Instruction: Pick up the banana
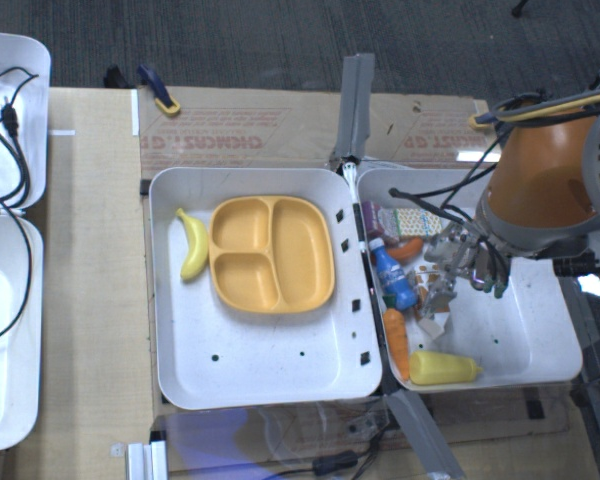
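The yellow banana [192,246] lies in the left bin [260,368], just left of a yellow three-compartment plate [272,253]. My gripper [442,276] is over in the right bin [515,343], hanging above a cluster of small objects near its left side, far from the banana. The arm's orange band [540,173] rises behind it at the right.
The right bin holds a blue bottle [393,280], a carrot [396,340], a yellow squeeze bottle [442,368], an orange piece [407,250] and a patterned packet [405,218]. A grey divider post [355,108] stands between the bins at the back. A blue-yellow clamp [157,90] lies on the cardboard.
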You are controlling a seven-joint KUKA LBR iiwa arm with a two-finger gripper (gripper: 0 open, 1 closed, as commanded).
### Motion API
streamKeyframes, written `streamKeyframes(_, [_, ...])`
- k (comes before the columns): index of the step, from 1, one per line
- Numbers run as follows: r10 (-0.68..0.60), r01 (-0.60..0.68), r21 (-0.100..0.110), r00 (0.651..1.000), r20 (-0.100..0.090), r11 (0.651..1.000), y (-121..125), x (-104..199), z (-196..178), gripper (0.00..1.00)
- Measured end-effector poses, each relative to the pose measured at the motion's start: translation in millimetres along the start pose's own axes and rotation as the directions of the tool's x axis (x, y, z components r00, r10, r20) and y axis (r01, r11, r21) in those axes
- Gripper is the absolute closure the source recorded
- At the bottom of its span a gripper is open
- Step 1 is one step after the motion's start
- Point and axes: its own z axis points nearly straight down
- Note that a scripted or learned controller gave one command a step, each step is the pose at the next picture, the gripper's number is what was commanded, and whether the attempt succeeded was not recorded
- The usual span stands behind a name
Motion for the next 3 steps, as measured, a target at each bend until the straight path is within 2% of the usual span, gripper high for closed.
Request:
streamKeyframes(1, [-0.152,0.152,-0.003,0.987,0.054,0.988,-27,30,34,0.00])
streamKeyframes(2, [-0.405,0.405,0.009,0.913,0.047,0.914,-49,31,33,0.00])
streamKeyframes(3, [-0.532,0.532,0.014,0.846,0.032,0.847,-43,36,22,0.00])
